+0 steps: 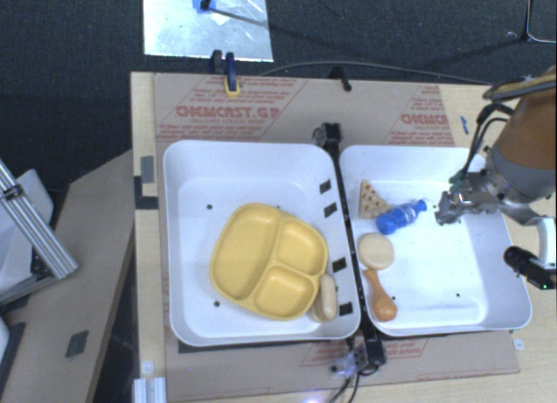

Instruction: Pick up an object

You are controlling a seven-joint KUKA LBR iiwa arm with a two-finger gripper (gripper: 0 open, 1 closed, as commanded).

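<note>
The surface (261,105) carries two white bins side by side. The left bin (187,218) holds a yellow divided plate (265,258) with a small beige piece (326,297) touching its lower right rim. The right bin (487,297) holds the arm (526,144), which enters from the right, and four small items grouped near the divider: a wooden spoon (379,271), a blue bottle (400,216), and a tan wedge (372,198) (possibly a toy pizza slice). The tool (451,208) hangs over the right bin, just beside the bottle's cap end. Nothing is visibly gripped.

Risk: the bottle lies on its side and would likely roll away if contacted off-centre. Bottle, wedge and spoon lie close together, so a descent may nudge a neighbour.

Limits of view: the tool is small and blurred; its state cannot be determined. The arm is cut off at the frame edge.
</note>
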